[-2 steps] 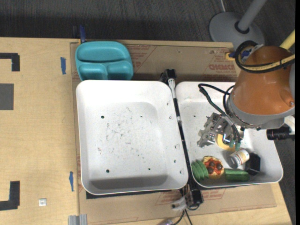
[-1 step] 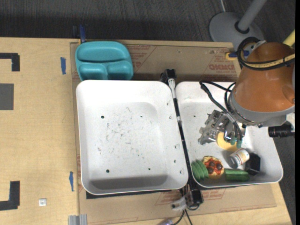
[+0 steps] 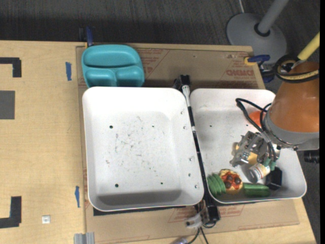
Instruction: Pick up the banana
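Gripper is positioned low inside the right bin, over the part of the floor nearest the camera. Its metal parts are seen from above and overlap one another, so whether it is spread or closed cannot be determined. The arm, grey with an orange band, rises from the gripper toward the right edge of the view.

A small yellow patch shows directly beneath the gripper, in contact with its metal parts or just under them. It may be the banana, but it is too small and too covered to confirm, and no grasp can be confirmed either.

Other items close to the gripper:
- A pale cylinder lies just below the gripper in the view.
- A black block lies below and to the right of the gripper.
- A green stick-shaped piece lies below the gripper, against the bin's near wall.
- A yellow-and-red toy lies below and to the left, touching a green leafy piece.
- An orange item lies above the gripper, partly behind the arm.

Left bin lies to the left of the gripper. A teal tray sits beyond that bin, well apart from the gripper.
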Motion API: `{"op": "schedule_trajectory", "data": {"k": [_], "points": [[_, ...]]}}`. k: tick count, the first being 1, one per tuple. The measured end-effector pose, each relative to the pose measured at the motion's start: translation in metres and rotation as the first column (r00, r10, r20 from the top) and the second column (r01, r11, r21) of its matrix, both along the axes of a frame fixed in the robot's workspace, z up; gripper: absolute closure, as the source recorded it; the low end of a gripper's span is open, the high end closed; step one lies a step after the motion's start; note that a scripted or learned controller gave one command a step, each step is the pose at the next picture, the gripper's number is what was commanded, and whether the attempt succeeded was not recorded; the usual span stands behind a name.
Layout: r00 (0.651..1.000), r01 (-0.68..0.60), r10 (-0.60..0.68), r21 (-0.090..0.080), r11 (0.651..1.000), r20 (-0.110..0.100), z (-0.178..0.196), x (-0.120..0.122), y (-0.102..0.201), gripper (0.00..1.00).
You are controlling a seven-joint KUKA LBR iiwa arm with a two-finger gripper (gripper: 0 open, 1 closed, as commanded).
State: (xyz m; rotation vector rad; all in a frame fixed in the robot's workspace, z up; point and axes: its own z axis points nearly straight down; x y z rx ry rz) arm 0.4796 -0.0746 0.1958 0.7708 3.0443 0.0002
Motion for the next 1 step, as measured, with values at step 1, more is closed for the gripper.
{"op": "schedule_trajectory", "data": {"k": [1], "points": [[1.000,0.000,0.000,0.000,1.000,0.005,0.0104,0.0015,0.0006,1.00]]}}
